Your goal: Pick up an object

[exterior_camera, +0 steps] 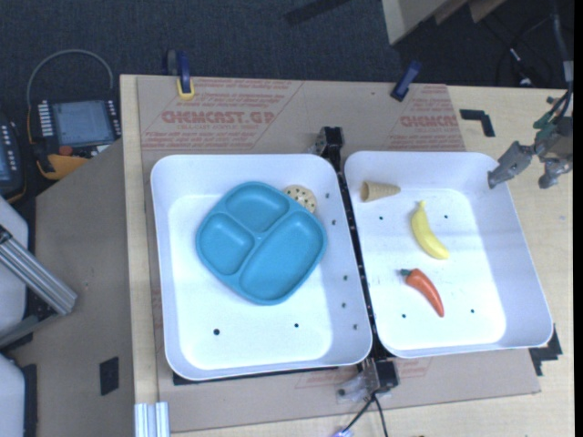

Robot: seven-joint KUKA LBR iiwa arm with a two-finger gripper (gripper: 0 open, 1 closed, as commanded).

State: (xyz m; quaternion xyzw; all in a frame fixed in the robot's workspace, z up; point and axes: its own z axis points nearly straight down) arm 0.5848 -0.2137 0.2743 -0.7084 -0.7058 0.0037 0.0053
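Right bin — yellow banana [428, 231], orange-red chili pepper [425, 290] below, cone [380, 189] above.

In the right bin [510, 244], a cone [380, 190], a banana [428, 232] and a red pepper [424, 290] lie well apart along its left half, with open white floor between them and across the whole right half. In the left bin [182, 326], a blue divided plate [261, 241] fills the centre, a cookie [300, 195] tucked at its upper right edge; the lower strip lies bare.
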